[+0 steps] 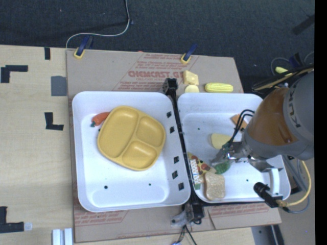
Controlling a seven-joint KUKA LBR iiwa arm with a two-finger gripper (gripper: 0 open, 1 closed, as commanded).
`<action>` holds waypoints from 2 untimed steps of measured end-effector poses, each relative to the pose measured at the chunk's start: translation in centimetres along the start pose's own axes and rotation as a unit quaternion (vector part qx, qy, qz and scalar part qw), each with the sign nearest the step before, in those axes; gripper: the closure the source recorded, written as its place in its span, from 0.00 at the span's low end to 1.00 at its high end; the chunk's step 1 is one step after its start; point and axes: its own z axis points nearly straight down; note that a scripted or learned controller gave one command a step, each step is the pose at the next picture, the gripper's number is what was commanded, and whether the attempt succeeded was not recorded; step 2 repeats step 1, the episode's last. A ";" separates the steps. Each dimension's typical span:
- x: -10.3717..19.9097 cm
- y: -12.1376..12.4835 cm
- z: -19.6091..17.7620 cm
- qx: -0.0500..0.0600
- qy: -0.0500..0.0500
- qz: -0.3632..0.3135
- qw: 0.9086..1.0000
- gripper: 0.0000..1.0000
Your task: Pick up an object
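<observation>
The bench (30, 152) carries two white bins; the right bin (204, 105) holds the clutter. The arm (278, 129) reaches into it, its end effector (223, 160) low over a green piece (220, 168), which lies just toward the bin's front edge. Whether it is spread or closed cannot be told. A tan block (215, 186) sits nearer the front edge.

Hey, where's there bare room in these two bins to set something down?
Left bin: bare floor along the near edge, below the yellow divided plate. Right bin: bare floor at the far-left corner, above the pale yellow piece. Crowded: the right bin's near-left corner around the claw, bread slice and packet.
</observation>
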 end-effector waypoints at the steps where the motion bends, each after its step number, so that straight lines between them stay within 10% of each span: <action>1: 8.3 1.5 -9.5 0.011 0.008 -0.005 1.000 1.00; 2: 8.3 1.5 -9.5 0.011 0.008 -0.005 1.000 1.00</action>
